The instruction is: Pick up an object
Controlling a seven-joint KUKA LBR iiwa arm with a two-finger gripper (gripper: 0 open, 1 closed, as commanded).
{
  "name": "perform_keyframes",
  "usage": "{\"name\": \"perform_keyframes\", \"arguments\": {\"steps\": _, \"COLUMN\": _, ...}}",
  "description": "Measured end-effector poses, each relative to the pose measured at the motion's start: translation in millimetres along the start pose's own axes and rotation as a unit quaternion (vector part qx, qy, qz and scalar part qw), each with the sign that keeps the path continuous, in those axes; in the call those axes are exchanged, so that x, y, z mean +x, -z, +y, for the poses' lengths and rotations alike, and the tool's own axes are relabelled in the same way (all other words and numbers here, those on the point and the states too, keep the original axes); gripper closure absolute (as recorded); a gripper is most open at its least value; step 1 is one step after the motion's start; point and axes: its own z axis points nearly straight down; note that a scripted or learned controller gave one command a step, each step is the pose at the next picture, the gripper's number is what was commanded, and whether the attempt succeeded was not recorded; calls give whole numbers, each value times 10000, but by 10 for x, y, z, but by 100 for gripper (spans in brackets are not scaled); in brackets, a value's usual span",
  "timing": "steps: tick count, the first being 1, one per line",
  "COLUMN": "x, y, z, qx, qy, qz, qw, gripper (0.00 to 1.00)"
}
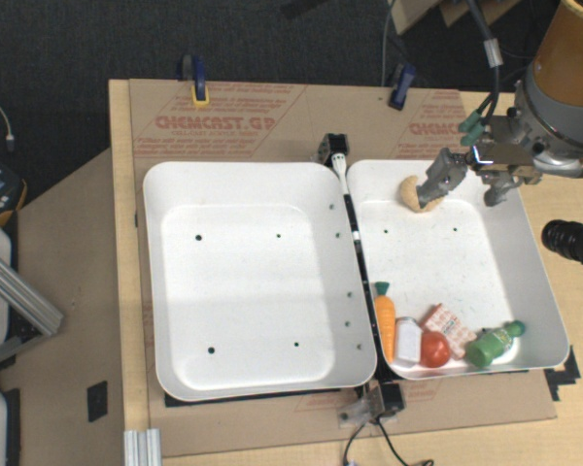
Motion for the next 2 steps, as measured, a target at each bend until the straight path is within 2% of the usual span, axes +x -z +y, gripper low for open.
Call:
{"name": "perform_keyframes", "arguments": {"steps": 1, "x": 562, "y": 389, "z": -254, "qx": -8, "qy": 11, "qz": 7, "qw": 10000, "gripper": 0}}
{"name": "perform_keyframes", "arguments": {"steps": 2, "x": 529, "y": 470, "z": -239, "qx": 0, "qy": -20, "qz": -7, "qw": 10000, "gripper": 100}}
